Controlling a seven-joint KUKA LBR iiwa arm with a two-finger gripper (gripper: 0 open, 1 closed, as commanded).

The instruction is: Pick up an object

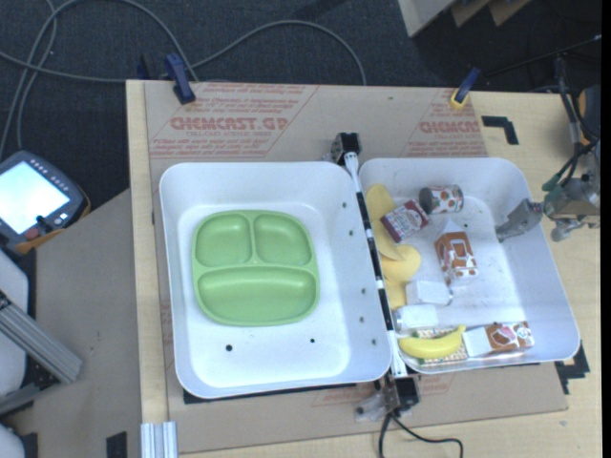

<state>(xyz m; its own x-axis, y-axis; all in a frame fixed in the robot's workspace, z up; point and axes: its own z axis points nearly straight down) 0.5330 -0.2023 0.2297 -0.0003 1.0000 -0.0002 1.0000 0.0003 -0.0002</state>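
Observation:
The right bin (540, 277) holds several small objects. A small can (441, 199) lies near its far side, with a red packet (404, 221) beside it. An orange-brown box (455, 255) sits in the middle. A banana (431, 343) and a printed carton (509, 337) lie along the near wall. My gripper (516, 221) hangs over the bin's right part, to the right of the orange-brown box and apart from it. Nothing shows in its grasp.
The left bin (177, 191) holds a green divided plate (255, 266). Yellow soft items (397, 263) and a white box (417, 315) lie along the right bin's left wall. Clamps (179, 76) and cables sit at the bench's far edge.

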